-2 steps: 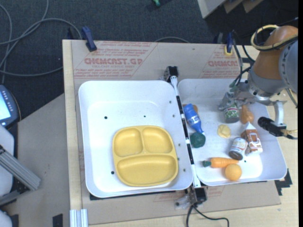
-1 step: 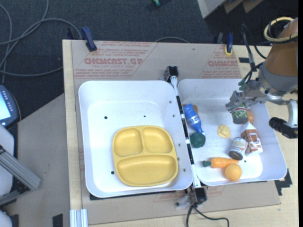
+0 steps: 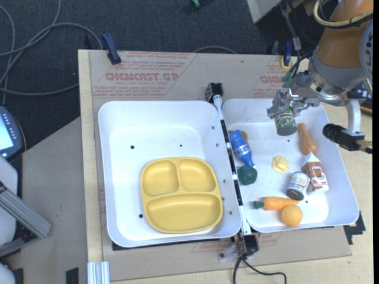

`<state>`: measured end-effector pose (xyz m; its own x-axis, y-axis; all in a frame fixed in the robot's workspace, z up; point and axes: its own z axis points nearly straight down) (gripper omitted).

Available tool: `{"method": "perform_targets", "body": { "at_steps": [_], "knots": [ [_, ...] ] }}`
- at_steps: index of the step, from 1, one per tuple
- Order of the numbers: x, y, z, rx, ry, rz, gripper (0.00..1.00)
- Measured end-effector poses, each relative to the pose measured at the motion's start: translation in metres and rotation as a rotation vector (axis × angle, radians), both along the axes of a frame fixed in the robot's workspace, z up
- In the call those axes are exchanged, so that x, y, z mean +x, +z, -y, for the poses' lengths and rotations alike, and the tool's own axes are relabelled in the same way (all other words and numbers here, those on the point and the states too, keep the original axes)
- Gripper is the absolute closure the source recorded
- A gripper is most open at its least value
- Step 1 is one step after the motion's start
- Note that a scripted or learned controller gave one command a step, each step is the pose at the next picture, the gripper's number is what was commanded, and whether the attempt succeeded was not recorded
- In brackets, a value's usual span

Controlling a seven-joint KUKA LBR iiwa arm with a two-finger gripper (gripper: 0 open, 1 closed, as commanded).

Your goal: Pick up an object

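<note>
Gripper hung over the far part of the right bin, and a small can with a green label sat between its fingers, held at the top. Print on that label was too small to read. Across the brown board under both bins, red lettering read "CHEMCAST GP", repeated and partly cut off by the right bin and the arm.

Other things lay in the right bin. A blue bottle rested along the left wall, its label illegible, with a dark green lump just below it. A pale yellow piece lay near the middle. A tan bottle-shaped piece lay just right of the held can. A small carton touched a second can; their markings were blurred. A carrot and an orange lay near the front edge, touching.

A yellow divided tray sat in the left bin.
</note>
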<state>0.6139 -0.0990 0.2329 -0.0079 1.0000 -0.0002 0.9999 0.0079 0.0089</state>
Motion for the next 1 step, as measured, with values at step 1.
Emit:
{"method": "perform_targets", "body": {
  "at_steps": [1],
  "knots": [
    [-0.0396,0.0038,-0.0624,0.003,-0.002,-0.013,1.0]
  ]
}}
